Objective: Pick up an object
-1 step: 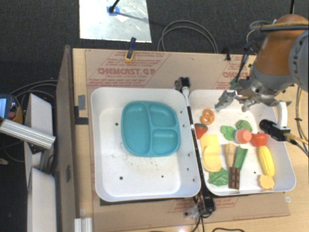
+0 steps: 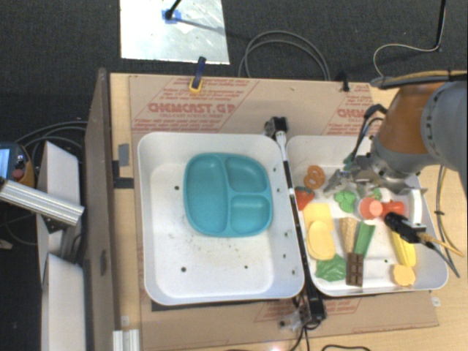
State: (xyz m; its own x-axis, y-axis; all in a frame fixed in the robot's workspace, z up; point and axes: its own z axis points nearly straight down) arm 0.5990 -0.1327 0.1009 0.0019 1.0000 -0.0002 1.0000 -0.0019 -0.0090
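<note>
Down at the front edge of the right bin lie a brown bar, a green leafy toy and a small yellow round piece. Just behind them sit a pale yellow oval, a tan wedge, a green stick and a yellow corn cob. Farther back are a yellow lump, a red and pink toy, a green lump and a little brown pretzel.

From the right, the grey arm reaches in over this bin. Its pincer hangs low over the green lump, right among the toys. I cannot tell how wide it is open, or if it has hold of anything.

Left of all this, the left bin holds a blue tray with three parts.
</note>
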